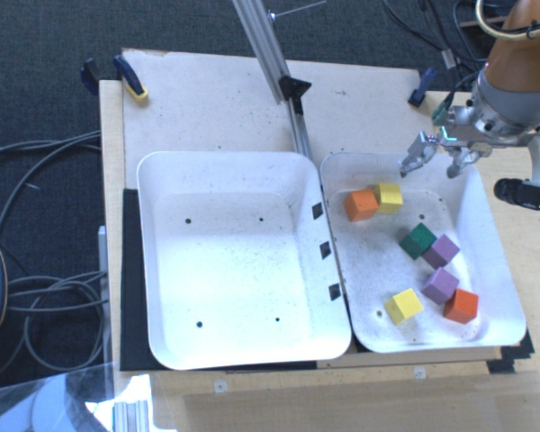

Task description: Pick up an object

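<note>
Several small blocks lie in the right bin [495,241]. An orange block [361,203] touches a yellow block [389,197] near the back. A green block [418,240] sits beside a purple block [443,251], with another purple block [440,285], a red-orange block [461,306] and a second yellow block [402,306] toward the front. My gripper [436,159] hangs open above the bin's back edge, to the right of and behind the orange and yellow pair. Nothing is between its fingers.
The left bin [162,241] lies beside the right one. A metal pole [268,48] slants over the bench at the back. A blue and yellow clamp [130,77] sits at the back left corner, and cables run along the floor on the left.
</note>
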Motion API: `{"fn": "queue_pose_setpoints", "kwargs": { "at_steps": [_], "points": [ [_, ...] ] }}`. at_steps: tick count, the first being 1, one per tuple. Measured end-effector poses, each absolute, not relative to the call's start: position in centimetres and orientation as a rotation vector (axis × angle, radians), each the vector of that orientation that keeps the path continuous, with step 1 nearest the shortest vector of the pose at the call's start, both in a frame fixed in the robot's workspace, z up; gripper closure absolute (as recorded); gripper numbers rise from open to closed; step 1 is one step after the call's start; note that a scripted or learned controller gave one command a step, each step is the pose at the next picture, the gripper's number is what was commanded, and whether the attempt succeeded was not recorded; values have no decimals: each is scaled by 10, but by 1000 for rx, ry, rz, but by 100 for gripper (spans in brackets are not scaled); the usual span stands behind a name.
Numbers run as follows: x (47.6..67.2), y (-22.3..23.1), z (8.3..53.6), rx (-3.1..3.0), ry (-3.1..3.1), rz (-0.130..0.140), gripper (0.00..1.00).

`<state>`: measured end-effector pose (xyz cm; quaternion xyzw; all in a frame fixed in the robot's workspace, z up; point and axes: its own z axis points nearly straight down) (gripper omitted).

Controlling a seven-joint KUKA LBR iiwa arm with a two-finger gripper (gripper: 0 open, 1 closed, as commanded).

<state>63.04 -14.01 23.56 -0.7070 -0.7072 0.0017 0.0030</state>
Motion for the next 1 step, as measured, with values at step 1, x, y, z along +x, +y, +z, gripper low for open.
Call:
{"fn": "queue_pose_setpoints", "kwargs": {
  "at_steps": [1],
  "points": [
    [631,-140,239,-2219,-2222,0,0]
  ]
}}
